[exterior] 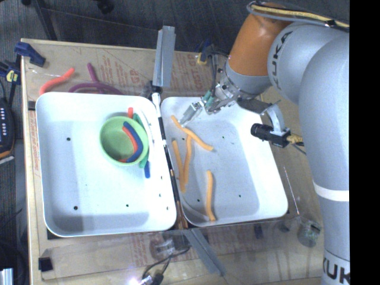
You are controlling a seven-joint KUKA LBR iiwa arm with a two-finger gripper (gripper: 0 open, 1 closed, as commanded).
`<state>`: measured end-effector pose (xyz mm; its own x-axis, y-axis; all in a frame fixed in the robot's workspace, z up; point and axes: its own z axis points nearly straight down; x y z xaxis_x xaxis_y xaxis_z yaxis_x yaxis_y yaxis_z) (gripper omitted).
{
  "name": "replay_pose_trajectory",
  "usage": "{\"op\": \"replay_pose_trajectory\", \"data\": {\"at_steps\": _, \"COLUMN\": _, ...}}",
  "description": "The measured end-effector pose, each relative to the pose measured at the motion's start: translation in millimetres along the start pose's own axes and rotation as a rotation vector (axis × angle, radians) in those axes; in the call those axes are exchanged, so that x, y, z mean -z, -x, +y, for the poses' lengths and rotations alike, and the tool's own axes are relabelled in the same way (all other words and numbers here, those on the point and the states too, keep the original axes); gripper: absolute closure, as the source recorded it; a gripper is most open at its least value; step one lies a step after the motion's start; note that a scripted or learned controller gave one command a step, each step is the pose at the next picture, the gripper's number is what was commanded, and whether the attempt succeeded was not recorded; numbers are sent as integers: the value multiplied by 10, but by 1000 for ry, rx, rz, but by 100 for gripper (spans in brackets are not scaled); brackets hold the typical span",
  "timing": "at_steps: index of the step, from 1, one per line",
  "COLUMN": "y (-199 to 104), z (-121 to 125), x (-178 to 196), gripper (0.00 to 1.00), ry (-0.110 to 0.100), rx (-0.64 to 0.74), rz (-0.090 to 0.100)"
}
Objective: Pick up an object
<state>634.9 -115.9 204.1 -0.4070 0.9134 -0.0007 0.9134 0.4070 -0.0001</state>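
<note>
Several thin orange sticks [191, 136] lie in the right bin [261, 186], mostly in its left half; one more orange stick [210, 196] lies near the front. The gripper [193, 113] hangs over the bin's back left corner, just above the top end of the sticks. Its fingers appear slightly apart with nothing between them. In the left bin [77, 189] sits a green bowl [122, 141] holding red, blue and green curved pieces.
A grey bar [164, 55] stands between the bins at the back. Orange and purple tools [77, 82] lie on the bench behind the left bin. A black fitting [268, 132] sticks out of the arm over the right bin's right side.
</note>
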Motion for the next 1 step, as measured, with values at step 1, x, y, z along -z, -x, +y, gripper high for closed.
{"op": "replay_pose_trajectory", "data": {"at_steps": 1, "y": -91, "z": -408, "x": -1122, "gripper": 0, "ry": -3, "rx": -127, "rz": -2}}
